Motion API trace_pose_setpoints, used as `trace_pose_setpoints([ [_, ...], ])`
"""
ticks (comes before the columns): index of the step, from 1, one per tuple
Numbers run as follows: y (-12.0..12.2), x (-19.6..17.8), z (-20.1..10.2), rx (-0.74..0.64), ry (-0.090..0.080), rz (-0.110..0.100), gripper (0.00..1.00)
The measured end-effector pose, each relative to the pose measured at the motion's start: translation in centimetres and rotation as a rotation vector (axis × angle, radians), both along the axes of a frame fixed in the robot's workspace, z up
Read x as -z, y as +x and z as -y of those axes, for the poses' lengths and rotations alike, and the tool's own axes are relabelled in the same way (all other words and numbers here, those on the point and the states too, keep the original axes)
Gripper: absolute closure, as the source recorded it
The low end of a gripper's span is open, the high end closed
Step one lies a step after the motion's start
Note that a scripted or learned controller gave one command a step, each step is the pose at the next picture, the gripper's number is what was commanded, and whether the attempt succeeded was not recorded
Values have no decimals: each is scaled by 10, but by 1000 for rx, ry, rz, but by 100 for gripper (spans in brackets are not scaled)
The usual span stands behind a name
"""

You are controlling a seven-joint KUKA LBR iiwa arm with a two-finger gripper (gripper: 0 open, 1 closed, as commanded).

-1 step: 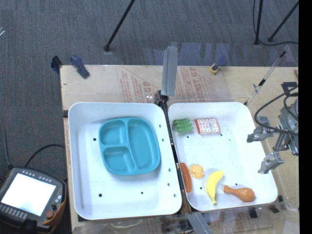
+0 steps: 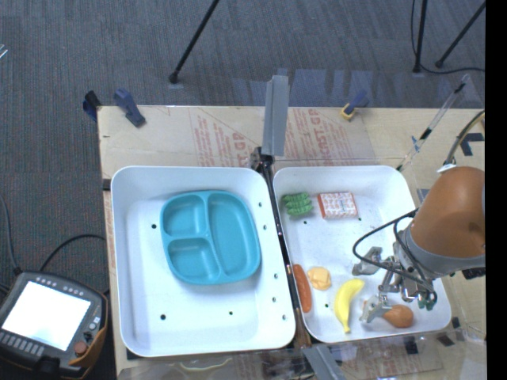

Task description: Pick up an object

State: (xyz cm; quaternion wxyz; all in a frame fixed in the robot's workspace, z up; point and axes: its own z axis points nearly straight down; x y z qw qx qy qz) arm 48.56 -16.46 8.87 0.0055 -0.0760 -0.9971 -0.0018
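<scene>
The right bin (image 2: 372,177) holds a yellow banana (image 2: 346,302), an orange carrot-like stick (image 2: 302,286), a small yellow-orange lump (image 2: 319,277), a green ridged item (image 2: 298,203), a red-and-white packet (image 2: 337,205) and a brown-orange piece (image 2: 398,316) at the front right corner. My gripper (image 2: 379,302) hangs low over that corner, between the banana and the brown-orange piece, with cables around the wrist. Nothing shows clearly between its fingers.
The left bin (image 2: 135,212) carries a teal three-compartment plate (image 2: 211,236). A grey post (image 2: 276,122) stands at the back between the bins. A teach pendant (image 2: 47,317) lies at the front left. Clamps sit on the bench's rear edge.
</scene>
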Motion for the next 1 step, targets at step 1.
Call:
trace_pose_setpoints([
  [1, 40, 2, -39, 374, -5, 8, 0],
])
